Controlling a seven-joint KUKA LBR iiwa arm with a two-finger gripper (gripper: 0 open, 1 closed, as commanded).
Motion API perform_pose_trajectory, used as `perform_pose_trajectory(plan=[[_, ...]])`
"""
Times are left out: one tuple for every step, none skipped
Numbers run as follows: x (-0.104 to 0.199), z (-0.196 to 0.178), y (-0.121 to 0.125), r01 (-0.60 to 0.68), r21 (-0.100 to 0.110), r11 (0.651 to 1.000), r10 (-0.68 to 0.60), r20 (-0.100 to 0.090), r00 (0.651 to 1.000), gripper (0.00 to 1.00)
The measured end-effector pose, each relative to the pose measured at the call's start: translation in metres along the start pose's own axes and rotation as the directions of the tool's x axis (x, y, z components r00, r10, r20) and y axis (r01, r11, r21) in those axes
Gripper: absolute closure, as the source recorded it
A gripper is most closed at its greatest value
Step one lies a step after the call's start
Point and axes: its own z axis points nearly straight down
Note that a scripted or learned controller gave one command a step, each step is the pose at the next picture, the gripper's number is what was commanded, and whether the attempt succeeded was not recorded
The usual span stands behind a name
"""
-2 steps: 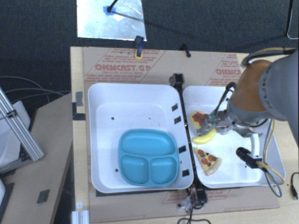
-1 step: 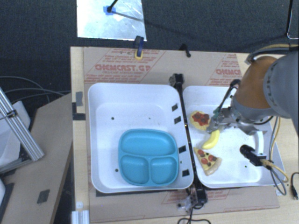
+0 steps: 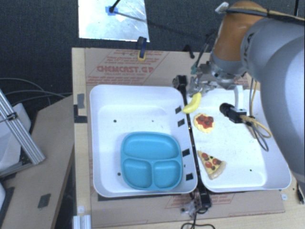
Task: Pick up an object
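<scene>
We take the banana point(image 3: 192, 103) as the target. It sits just up-left of the round toy pizza point(image 3: 204, 122), with its long axis running upper right to lower left. The gripper point(image 3: 197, 90) is at the banana's upper end, further up from the pizza. We can't tell whether the jaws are wide, narrow or on it.

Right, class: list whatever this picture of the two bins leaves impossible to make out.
1. Camera view: the banana has its top end under the gripper, so contact between them cannot be judged.
2. Camera view: the right bin has its far right corner covered by the arm.
3. Camera view: the arm itself is cut off by the picture's edge.
</scene>
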Motion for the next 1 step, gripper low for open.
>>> perform_pose_trajectory(plan=[[0.0169,-0.0885,-0.0433,-0.007,0.009,1.000,0.007,-0.001,1.000,1.00]])
